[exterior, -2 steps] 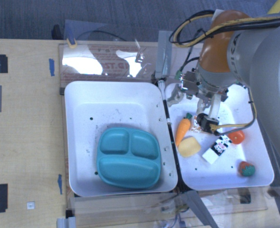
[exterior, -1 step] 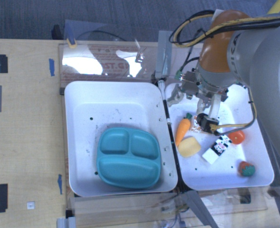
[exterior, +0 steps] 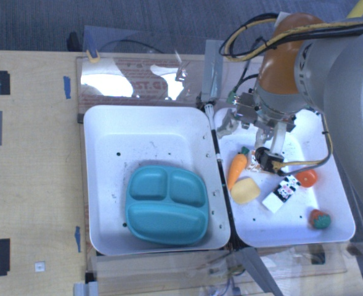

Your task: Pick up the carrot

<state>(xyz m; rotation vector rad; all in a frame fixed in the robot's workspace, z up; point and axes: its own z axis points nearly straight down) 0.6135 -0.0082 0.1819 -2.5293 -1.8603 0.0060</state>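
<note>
Left bin (exterior: 107, 128): divided tray (exterior: 167, 205) in lower half; right bin (exterior: 280, 224): carrot (exterior: 236, 169) by left wall, block (exterior: 245, 190) just below it, carton (exterior: 280, 194) right of block.

The left bin (exterior: 107, 134) is seen as smooth white plastic, lightly scuffed and speckled with dark marks on its floor. The right bin (exterior: 292, 224) is made of the same white plastic, with a soft sheen. The divided plate (exterior: 167, 205) is formed of smooth teal plastic with a dull satin finish. The carrot (exterior: 236, 168) is seen as smooth orange plastic with a slight gloss, and the yellow piece (exterior: 245, 190) looks matt. The bench top (exterior: 27, 184) is finished as pale, matt, wood-grain board. The clear sheet (exterior: 138, 79) is shown glossy, with bright glare. The arm (exterior: 347, 85) is cased in smooth grey, and its orange band (exterior: 289, 54) is glossy. The floor (exterior: 138, 5) is covered in rough blue-grey carpet.
</note>
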